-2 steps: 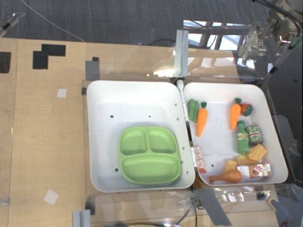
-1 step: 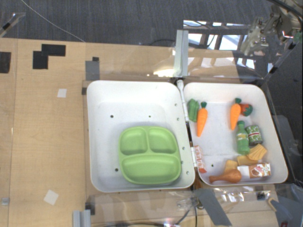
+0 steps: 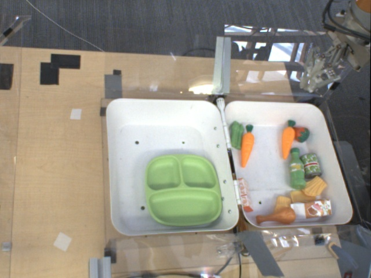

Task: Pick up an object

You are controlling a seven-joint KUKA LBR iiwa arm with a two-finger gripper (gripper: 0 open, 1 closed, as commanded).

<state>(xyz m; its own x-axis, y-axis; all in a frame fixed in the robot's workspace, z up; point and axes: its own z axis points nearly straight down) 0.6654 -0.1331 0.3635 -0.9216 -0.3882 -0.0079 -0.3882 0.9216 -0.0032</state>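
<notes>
My gripper (image 3: 320,74) hangs above the back right corner of the right bin (image 3: 264,117), well clear of everything in it, with nothing between its fingers. In that bin lie two orange carrots (image 3: 247,145) (image 3: 287,141), a green vegetable (image 3: 236,134), a red strawberry-like piece (image 3: 301,134), a green bottle (image 3: 297,168), a small can (image 3: 311,165), a yellow wedge (image 3: 315,186), a chicken drumstick (image 3: 278,216) and a small carton (image 3: 316,209).
The left bin (image 3: 124,155) holds a green divided plate (image 3: 183,189). A metal divider (image 3: 228,149) separates the two bins. Clear plastic guards (image 3: 261,45) stand behind the right bin. Wooden bench surface (image 3: 52,172) stretches to the left.
</notes>
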